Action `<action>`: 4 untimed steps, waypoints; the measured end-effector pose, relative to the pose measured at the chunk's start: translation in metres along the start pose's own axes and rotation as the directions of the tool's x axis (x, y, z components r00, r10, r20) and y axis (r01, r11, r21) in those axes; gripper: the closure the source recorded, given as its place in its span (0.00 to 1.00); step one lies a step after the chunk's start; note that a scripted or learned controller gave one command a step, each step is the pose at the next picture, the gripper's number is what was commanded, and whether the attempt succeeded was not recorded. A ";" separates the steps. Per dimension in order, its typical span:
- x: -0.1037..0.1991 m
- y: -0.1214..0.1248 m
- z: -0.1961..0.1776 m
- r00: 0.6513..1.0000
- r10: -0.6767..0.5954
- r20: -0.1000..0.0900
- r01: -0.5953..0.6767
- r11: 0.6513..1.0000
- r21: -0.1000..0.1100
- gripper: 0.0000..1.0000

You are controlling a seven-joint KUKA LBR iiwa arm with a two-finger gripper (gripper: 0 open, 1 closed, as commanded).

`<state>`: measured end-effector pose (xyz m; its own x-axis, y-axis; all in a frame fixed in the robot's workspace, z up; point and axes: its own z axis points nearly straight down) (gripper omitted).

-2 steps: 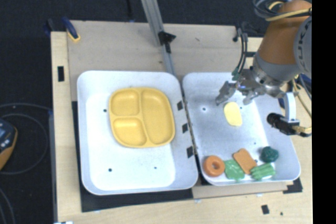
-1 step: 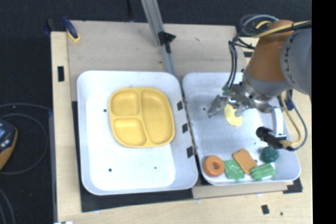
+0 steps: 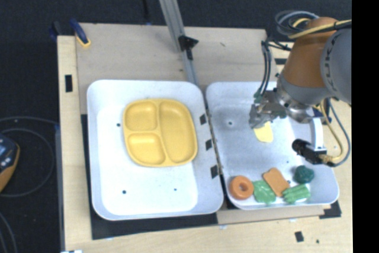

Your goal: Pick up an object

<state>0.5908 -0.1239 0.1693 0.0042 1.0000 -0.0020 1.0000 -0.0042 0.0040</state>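
Right now the gripper (image 3: pixel 262 120) hangs low in the right bin (image 3: pixel 234 105), just over a small pale yellow piece (image 3: pixel 265 134). The top of the yellow piece is tucked under the gripper, so it cannot be told if the piece is being pinched or only lies under it. It also cannot be told if the gripper is wide or closed.

What could go wrong? If the arm goes up and the yellow piece is not really caught, it would stay on the white floor and the try would fail. The piece looks small and flat, so it could slip out or get pushed to the side.

The yellow piece sits near the middle of the right bin, well apart from the other toys. Its long way seems to run up and down in the camera view, with the rounded end pointing to the near side of the bin. Its top end is hidden.

Along the near edge lie an orange ring (image 3: pixel 241 186), a green lump (image 3: pixel 263 192), an orange block (image 3: pixel 276 181), a green piece (image 3: pixel 296 192) and a dark green ball (image 3: pixel 304 174). The left bin (image 3: pixel 106 186) holds a yellow tray (image 3: pixel 160 131) with three parts.
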 end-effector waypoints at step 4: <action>0.091 -0.021 -0.075 1.000 -0.010 -0.003 0.010 1.000 0.004 1.00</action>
<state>0.5696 -0.0328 0.2442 -0.0063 1.0000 0.0007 1.0000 0.0063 -0.0004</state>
